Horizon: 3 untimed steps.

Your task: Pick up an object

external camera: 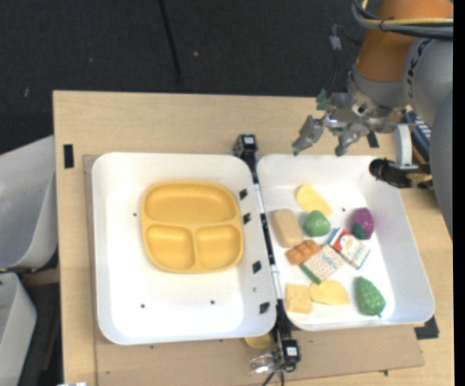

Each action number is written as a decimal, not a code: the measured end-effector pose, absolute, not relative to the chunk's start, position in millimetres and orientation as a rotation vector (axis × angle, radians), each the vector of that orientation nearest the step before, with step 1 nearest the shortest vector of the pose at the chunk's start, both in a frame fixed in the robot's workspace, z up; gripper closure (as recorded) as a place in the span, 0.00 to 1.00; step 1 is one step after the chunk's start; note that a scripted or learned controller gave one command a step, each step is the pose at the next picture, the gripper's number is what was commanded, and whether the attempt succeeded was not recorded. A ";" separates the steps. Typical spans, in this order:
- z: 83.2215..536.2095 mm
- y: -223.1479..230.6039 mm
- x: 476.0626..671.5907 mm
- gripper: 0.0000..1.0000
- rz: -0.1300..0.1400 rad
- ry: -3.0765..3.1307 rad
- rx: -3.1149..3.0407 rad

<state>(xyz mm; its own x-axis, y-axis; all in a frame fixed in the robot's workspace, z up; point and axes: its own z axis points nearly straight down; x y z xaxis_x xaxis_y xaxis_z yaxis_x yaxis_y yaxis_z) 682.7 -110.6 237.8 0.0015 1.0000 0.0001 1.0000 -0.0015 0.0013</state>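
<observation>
Toys (329, 252) all lie loose in the right bin (401, 240); nothing is picked yet. Gripper (327, 137) hovers at its twelve o'clock rim, jaws spread, empty.

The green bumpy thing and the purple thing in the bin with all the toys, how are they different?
The green bumpy toy is bright green; the purple toy is dark purple. The green one looks bigger and longer, the purple one rounder. The green one lies near the right bin's front corner, the purple one farther back, nearer the gripper. Both lie loose by the bin's right side.
</observation>
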 end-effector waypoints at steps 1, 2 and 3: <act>265.4 -23.0 690.4 0.00 0.007 2.228 2.211; 275.9 -28.6 690.4 1.00 0.003 2.224 2.212; 305.6 49.2 689.7 1.00 0.006 2.228 2.213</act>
